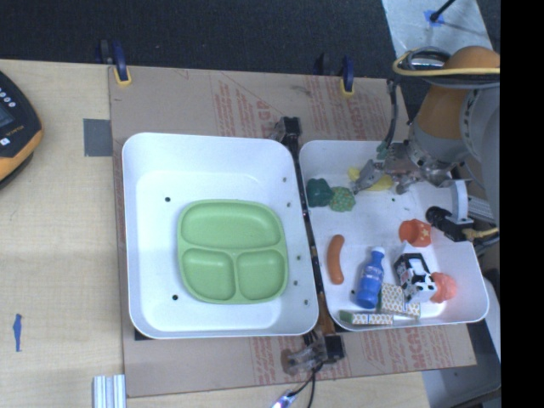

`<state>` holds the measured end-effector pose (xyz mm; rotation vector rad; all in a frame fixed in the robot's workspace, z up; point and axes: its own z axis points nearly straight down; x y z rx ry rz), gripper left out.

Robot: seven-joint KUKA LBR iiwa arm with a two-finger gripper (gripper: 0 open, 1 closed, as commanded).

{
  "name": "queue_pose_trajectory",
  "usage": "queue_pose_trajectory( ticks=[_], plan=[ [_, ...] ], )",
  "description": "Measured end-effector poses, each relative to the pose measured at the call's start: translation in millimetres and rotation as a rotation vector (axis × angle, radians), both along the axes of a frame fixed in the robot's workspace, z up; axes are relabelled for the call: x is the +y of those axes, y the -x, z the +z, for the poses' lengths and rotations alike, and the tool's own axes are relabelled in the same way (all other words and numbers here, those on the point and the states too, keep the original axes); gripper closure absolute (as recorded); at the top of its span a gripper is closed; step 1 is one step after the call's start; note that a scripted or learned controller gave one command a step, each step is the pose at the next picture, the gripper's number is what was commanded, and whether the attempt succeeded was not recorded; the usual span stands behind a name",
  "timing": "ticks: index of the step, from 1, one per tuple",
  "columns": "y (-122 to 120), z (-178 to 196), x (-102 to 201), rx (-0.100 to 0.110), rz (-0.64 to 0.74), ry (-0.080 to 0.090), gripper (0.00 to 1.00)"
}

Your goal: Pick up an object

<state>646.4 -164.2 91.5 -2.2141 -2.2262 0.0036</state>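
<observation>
While our gripper (367, 179) hangs low at the far side of the right bin (466, 313), just beside a yellow piece (355, 174), we cannot tell whether it grips anything. We judge the nearest candidates, the green toy (342, 199) and teal toy (319, 192), light and slightly soft; best pinched across the middle. The sausage (336, 258) looks smooth and may roll. The blue bottle (370, 279) looks stiff; its label is too small to read. The left bin (136, 228) holds a green tray (231, 251).

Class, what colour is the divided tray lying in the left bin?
Light green. The divided tray shows clearly in the camera view, inside the white left bin.
</observation>
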Motion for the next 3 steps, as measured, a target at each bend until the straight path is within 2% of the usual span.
queue_pose_trajectory(
  ticks=[1, 2, 3],
  plan=[
    [54, 103, -48, -0.003, -0.003, 0.001, 0.0],
    [127, 14, 18, 0.003, -0.001, -0.001, 0.0],
    [71, 0, 37, 0.0, 0.001, 0.0, 0.0]
  ],
)
